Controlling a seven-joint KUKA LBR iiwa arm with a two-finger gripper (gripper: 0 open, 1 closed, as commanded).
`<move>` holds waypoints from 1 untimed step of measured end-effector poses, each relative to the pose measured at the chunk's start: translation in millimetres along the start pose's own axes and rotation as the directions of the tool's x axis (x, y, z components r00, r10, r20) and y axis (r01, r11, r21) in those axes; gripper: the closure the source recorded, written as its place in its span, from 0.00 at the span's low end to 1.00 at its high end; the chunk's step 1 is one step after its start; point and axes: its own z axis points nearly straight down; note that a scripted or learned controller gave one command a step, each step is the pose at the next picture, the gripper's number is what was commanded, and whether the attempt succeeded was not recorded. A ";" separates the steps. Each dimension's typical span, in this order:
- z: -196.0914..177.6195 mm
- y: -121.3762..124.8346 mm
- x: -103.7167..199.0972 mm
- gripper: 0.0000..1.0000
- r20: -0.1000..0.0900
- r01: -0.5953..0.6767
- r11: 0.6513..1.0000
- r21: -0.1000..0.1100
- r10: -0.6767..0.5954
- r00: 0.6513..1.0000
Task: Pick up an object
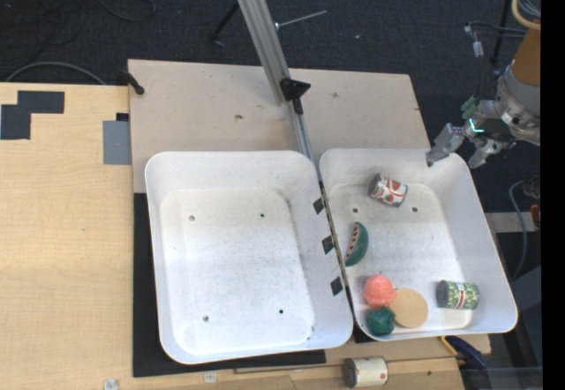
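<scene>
The left bin (pixel 234 256) lies on the surface (pixel 71 229); its white floor shows small dark holes. Touching it, the right bin (pixel 477 229) holds a watermelon slice (pixel 356 243) by its left wall, a red-and-white can (pixel 387 191) on its side, a pink ball (pixel 379 289), a dark green piece (pixel 381 321), a tan disc (pixel 410 308) and a green can (pixel 456 295). The hand (pixel 463 146) hovers above that bin's far right corner, fingers spread apart, grasping nothing.
</scene>
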 end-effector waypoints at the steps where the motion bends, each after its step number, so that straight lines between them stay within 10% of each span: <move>1: -2.4 0.8 0.3 0.00 0.001 0.003 1.000 -0.003 -0.003 1.000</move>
